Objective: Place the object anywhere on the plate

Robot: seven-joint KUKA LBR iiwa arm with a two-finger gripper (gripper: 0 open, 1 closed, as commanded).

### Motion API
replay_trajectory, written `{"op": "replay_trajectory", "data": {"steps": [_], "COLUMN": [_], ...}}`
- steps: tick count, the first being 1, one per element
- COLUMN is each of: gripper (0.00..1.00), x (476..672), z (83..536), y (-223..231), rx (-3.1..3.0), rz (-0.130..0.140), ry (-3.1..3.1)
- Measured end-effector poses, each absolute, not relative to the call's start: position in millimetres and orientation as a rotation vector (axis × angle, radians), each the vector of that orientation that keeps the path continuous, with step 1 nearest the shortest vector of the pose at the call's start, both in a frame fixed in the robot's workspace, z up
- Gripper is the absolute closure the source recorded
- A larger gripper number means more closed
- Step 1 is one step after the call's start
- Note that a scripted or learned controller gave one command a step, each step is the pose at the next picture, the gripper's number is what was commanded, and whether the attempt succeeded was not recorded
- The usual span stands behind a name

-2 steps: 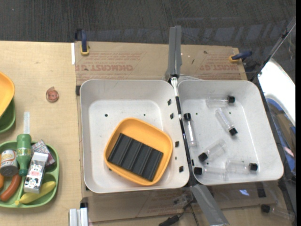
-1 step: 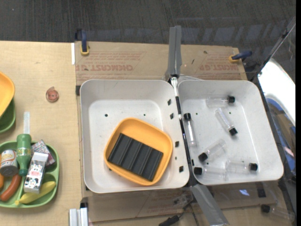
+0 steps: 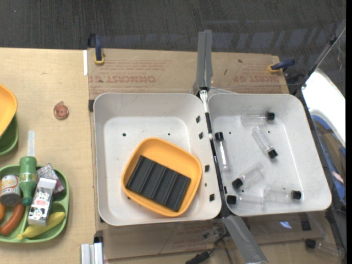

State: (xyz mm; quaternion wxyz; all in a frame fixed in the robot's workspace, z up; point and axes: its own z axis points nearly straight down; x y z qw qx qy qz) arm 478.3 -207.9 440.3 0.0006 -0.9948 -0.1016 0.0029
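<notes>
The black block [image 3: 159,183] lies flat, well inside the orange plate [image 3: 165,150] in the left bin [image 3: 137,120], so the placing looks done, while vials [image 3: 263,141] lie scattered in the right bin [image 3: 291,147]

A black ribbed rectangular block [image 3: 159,182] lies flat and slantwise on the orange plate [image 3: 133,157], covering much of it; the plate sits in the left white bin [image 3: 110,114].

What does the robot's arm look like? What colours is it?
I can't tell from this picture. Beside the right bin there is a blurry white and blue patch and a thin dark line, both too unclear to name.
</notes>
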Motion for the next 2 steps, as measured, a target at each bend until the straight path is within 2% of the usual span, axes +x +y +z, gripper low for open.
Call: {"op": "replay_trajectory", "data": {"steps": [2], "gripper": [0.0], "x": [478.2], "z": [440.1], "y": [-222.3], "rx": [-3.126], "rz": [0.008], "ry": [-0.313]}}
